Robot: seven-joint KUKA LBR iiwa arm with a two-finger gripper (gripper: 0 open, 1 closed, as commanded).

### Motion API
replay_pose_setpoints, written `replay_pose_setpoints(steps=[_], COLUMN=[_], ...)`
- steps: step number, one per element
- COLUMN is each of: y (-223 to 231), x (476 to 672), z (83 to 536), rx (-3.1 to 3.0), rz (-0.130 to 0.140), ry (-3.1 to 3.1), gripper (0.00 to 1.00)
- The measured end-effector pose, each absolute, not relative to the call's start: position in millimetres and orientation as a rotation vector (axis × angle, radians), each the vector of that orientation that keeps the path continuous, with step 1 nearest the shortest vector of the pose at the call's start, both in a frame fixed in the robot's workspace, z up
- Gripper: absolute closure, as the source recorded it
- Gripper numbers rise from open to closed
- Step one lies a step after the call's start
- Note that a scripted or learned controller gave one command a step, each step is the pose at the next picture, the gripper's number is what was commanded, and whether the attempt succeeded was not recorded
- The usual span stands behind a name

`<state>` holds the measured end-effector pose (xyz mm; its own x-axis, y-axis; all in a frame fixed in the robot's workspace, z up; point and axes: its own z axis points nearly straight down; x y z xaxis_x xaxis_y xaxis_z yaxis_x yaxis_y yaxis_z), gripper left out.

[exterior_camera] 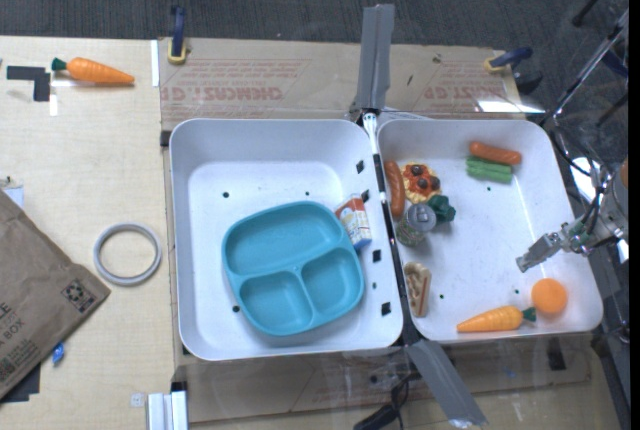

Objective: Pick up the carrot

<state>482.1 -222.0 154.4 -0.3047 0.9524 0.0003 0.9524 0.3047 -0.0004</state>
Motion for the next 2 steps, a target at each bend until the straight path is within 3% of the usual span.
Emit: replay_pose_setpoints(steps=[1, 2], y=[-221.5, -221.4], x=[478.0, 479.1], z=[91.4, 100.7], rx=[-1.340, -1.344], rz=[-0.002, -0.003], ry=[-2.842, -2.843], gripper=[0.00, 1.00])
